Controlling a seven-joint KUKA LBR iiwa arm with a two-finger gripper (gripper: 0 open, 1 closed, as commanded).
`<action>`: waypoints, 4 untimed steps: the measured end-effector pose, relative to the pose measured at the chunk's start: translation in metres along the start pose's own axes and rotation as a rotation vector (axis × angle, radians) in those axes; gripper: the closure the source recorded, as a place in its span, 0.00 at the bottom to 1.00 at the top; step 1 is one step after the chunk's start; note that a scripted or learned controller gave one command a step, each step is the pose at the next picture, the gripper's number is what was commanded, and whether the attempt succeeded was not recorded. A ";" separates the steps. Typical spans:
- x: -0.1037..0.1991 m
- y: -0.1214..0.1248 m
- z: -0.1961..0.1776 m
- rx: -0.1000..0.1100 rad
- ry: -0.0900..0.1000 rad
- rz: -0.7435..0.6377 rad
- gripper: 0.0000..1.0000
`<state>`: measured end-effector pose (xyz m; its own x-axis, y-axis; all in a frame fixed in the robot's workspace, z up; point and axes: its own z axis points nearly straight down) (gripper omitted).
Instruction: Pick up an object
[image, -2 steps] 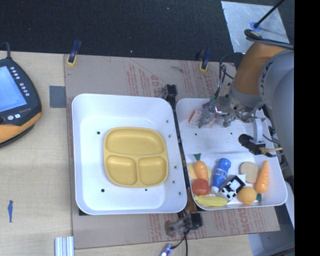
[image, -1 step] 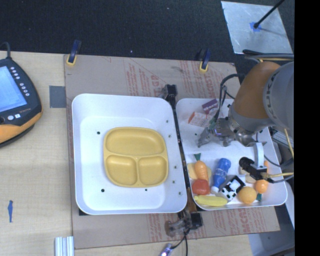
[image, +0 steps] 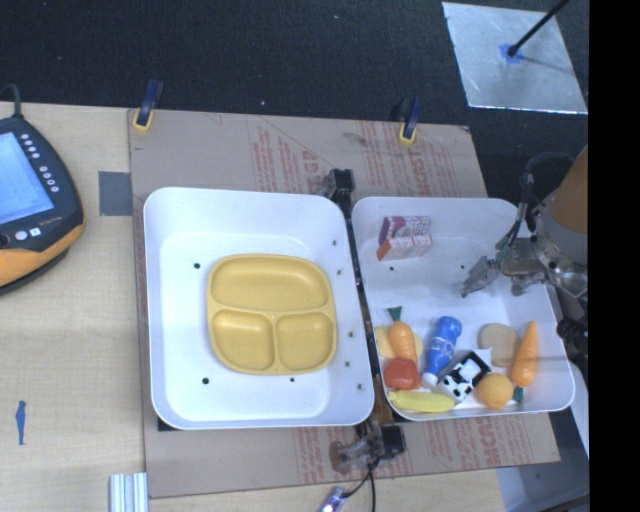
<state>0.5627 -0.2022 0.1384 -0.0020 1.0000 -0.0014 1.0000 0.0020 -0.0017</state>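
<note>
The left bin (image: 165, 300) holds a smooth yellow plate (image: 271, 312) with three compartments. In the right bin (image: 450, 215) lie a small carton (image: 404, 236), two carrots (image: 402, 340), a blue bottle (image: 441, 347), a red ball (image: 401, 374), a banana (image: 421, 402), an orange (image: 494, 391) and a black-white cube (image: 461, 378). The tool (image: 483, 279) hangs low over the right bin's right side, its thin fingers spread apart, gripping nothing.
</note>
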 end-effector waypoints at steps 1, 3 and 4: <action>0.092 0.049 0.047 0.002 0.001 -0.005 0.00; 0.106 0.093 0.046 0.004 0.003 -0.001 0.00; 0.106 0.092 0.035 0.015 0.007 -0.003 1.00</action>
<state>0.6547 -0.0961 0.1033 -0.0053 1.0000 0.0052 0.9999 0.0054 -0.0163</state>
